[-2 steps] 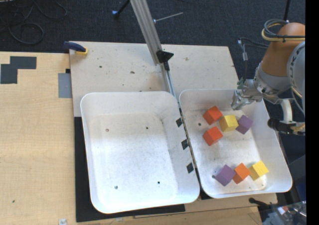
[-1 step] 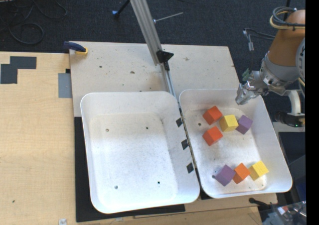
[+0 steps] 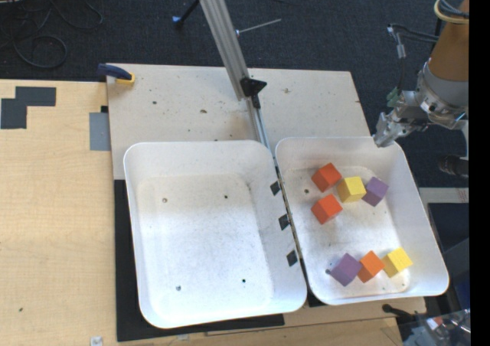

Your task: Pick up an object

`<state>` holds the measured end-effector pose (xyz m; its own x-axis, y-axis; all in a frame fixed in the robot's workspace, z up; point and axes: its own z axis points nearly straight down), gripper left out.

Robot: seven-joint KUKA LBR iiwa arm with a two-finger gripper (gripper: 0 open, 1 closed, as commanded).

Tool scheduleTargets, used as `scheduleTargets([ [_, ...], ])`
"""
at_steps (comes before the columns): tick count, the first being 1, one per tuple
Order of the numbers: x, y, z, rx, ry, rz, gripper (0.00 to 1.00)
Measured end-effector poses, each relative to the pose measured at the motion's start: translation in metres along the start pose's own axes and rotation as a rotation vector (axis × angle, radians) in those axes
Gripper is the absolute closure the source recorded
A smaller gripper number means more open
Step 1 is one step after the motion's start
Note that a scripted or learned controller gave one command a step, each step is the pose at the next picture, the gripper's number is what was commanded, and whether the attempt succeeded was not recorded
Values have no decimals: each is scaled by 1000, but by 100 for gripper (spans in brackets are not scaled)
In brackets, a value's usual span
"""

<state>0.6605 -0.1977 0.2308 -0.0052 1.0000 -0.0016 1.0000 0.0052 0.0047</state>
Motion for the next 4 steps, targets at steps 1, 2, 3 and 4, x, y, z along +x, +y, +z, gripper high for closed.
scheduleTargets([
  [1, 0, 0, -14, 4, 1, -3, 100],
  [2, 43, 0, -7, 8, 3, 2, 100],
  [3, 94, -1, 4, 9, 5, 1, 100],
  [4, 139, -15, 7, 10, 4, 2, 100],
])
